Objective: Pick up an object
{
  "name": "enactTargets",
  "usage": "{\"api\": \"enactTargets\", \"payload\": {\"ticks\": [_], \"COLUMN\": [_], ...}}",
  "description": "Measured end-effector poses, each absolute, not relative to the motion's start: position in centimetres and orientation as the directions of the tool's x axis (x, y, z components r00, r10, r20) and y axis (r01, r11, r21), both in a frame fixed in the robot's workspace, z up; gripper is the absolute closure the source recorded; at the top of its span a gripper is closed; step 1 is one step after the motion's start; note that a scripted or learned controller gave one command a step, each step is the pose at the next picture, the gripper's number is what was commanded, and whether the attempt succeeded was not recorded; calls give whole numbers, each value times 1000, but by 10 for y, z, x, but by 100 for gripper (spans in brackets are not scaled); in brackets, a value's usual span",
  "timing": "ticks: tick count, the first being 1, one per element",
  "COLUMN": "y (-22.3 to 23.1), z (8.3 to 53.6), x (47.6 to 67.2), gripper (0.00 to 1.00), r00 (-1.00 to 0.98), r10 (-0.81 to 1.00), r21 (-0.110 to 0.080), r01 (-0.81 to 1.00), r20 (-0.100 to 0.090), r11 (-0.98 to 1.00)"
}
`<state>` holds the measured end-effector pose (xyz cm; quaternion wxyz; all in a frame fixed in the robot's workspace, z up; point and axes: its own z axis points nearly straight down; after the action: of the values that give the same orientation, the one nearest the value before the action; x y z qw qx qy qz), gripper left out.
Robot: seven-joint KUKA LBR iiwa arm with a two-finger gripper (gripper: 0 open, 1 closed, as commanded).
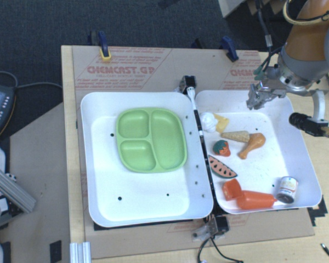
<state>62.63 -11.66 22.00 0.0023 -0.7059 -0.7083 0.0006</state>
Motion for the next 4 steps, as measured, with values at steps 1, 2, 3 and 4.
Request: {"api": "enactTargets", "payload": {"ticks": [1, 2, 3, 4], "y": [-69, -14, 34, 94], "z": [231, 221, 229, 229], "x": [607, 584, 551, 535], "gripper": [100, 100, 100, 100], "r00": [-5, -6, -5, -7], "r10": [1000, 1000, 1000, 1000], "r21": [-2, -4, -4, -4], "r01": [1000, 1000, 1000, 1000], "r20": [3, 2, 3, 3], "r11": [5, 6, 5, 7]}}
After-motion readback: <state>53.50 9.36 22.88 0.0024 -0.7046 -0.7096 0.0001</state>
